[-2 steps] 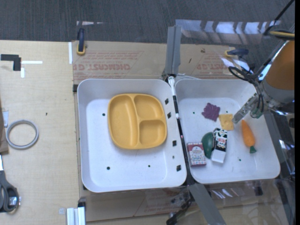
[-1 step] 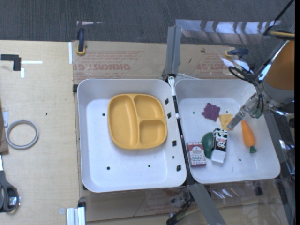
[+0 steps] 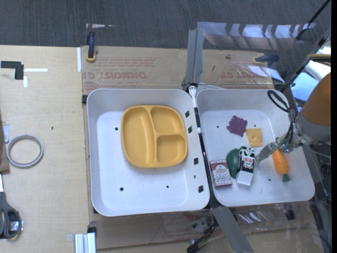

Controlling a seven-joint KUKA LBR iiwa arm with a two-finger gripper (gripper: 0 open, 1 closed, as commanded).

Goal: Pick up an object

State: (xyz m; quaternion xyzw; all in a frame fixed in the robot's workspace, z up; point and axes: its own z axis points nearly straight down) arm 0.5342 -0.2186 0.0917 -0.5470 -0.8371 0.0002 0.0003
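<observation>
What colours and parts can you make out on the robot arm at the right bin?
The arm has a broad orange band above a grey wrist. Black cables loop beside it. Its slim metallic gripper tapers to a narrow tip.

Bright, even overhead light; soft shadows, sharp focus, glare at upper right.

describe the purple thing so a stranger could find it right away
Look in the right-hand white bin, toward its far side. The purple thing lies flat there, just left of a small yellow-orange square. It is the only purple item, with a lumpy outline like a grape bunch.
</observation>
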